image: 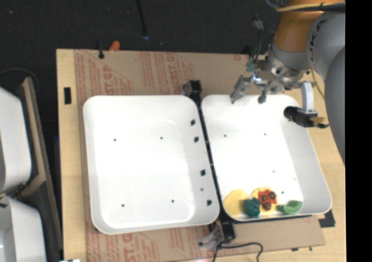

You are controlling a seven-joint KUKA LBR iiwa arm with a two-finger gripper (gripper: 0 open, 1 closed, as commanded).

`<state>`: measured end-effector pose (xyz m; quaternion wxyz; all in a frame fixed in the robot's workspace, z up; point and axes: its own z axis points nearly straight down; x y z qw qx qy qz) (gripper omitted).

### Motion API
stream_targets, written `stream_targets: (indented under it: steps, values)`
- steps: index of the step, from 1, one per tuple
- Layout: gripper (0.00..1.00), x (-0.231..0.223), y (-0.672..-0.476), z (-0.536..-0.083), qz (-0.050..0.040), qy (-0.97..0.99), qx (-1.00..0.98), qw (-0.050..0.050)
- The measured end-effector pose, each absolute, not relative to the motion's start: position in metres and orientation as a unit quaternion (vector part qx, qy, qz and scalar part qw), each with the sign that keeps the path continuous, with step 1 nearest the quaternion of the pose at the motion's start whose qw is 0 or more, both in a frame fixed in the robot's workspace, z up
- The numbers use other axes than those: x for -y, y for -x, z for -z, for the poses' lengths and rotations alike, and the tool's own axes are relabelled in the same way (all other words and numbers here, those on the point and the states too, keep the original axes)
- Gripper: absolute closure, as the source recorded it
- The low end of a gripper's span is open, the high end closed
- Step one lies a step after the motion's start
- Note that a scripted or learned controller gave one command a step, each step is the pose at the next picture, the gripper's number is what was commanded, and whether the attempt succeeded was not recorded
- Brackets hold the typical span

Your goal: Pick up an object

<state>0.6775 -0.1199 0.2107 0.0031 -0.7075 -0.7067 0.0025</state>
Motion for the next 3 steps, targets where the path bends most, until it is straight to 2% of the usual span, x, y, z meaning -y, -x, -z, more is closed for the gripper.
stream_targets:
  steps: [1, 3]
  values:
    - [0.0, 0.12, -0.679, -0.216, 0.0004, 0.707, 0.707, 0.0]
    - [0.0, 0.117, -0.679, -0.101, -0.0011, 0.707, 0.707, 0.001]
